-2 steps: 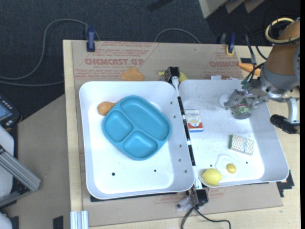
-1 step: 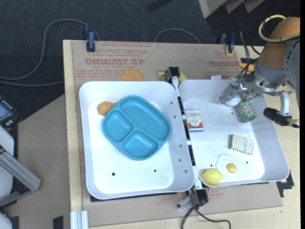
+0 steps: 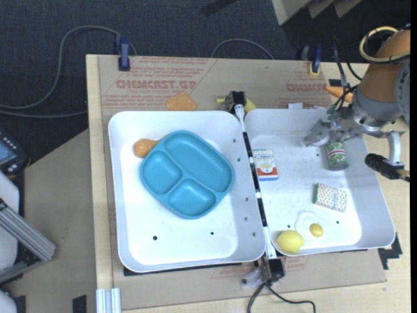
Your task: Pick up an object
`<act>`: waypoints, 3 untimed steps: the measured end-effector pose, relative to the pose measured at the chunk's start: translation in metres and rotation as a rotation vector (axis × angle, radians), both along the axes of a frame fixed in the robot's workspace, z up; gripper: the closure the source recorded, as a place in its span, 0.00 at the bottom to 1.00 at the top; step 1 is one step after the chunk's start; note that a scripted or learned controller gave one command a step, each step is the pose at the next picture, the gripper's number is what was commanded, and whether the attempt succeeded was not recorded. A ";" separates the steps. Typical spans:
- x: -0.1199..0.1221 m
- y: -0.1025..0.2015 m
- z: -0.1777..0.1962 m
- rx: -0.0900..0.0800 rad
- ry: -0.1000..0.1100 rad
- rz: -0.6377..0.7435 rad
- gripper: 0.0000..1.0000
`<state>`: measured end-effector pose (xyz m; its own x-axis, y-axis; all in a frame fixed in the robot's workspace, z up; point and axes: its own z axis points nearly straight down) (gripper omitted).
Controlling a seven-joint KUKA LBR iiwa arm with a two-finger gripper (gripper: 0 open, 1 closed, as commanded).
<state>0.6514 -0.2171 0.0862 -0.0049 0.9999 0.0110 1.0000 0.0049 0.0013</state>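
Overhead view of 2 white bins on the bench. Left bin (image 3: 124, 194): a blue 3-compartment plate (image 3: 187, 173) with an orange toy (image 3: 143, 147) touching its upper-left edge. Right bin (image 3: 365, 201): a small red-and-white carton (image 3: 264, 163) near the divider, a green patterned packet (image 3: 330, 197), a fried-egg toy (image 3: 311, 227), a lemon (image 3: 290, 241) in the lower-left corner, and a green can (image 3: 336, 154) at upper right. The gripper (image 3: 333, 135) hangs directly over the can; whether it is open, closed or gripping the can cannot be told from here.
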 end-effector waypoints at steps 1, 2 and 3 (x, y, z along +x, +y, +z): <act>-0.039 0.000 0.000 -0.002 -0.001 0.001 0.00; -0.081 -0.001 -0.001 -0.002 0.001 0.000 0.00; -0.082 -0.005 0.009 -0.009 0.000 -0.003 1.00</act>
<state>0.5698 -0.2217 0.0949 -0.0022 1.0000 0.0019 1.0000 0.0022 0.0012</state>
